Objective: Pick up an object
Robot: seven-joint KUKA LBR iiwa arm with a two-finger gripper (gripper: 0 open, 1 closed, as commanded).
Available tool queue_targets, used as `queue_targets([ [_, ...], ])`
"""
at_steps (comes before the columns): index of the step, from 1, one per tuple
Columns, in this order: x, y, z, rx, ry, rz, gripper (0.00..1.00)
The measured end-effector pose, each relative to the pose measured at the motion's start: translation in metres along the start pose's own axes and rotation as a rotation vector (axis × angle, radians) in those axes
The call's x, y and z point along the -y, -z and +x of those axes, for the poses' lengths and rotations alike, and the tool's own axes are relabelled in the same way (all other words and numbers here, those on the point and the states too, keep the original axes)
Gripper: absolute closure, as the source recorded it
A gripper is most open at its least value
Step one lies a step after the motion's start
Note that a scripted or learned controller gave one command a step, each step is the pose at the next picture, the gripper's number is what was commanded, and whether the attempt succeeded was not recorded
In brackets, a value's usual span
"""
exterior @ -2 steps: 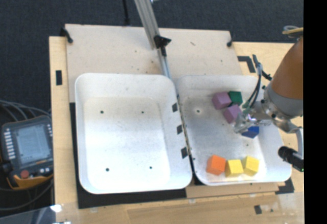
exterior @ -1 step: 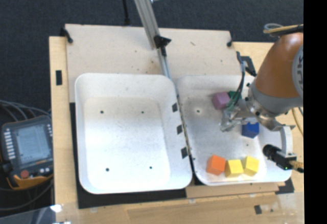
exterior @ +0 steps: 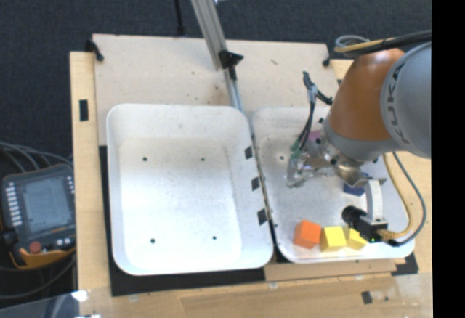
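A: Position of the gripper (exterior: 299,173) is logged over the right bin (exterior: 280,128), in the middle of its left half, close to the divide with the left bin (exterior: 182,186). The arm (exterior: 370,106) is seen entering from the right, its orange band covering the far right part of that bin.

B: Is the state of the fingers recorded?

A: It cannot be told. The fingertips are blurred against the white floor, and nothing is seen between them.

B: And the candidate objects?

A: Three are noted in a row along the near wall of the right bin: an orange block (exterior: 307,234), a yellow block (exterior: 333,238) just beside it on the right, and a smaller yellow piece (exterior: 356,239) next to that. The row's long axis is judged to run left to right, parallel to the near rim.

B: The relation that matters?

A: The orange block is judged the closest target. It lies toward the near side of the gripper and slightly to the right, apart from it. A shift nearward is expected to be needed before any descent.
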State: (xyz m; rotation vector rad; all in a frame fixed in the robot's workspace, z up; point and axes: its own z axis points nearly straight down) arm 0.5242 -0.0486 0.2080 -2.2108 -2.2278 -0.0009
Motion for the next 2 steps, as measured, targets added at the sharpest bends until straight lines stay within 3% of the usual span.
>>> queue_targets([
  [2, 0.002, 0.015, 0.11, 0.0, 0.001, -0.001, 1.0],
])
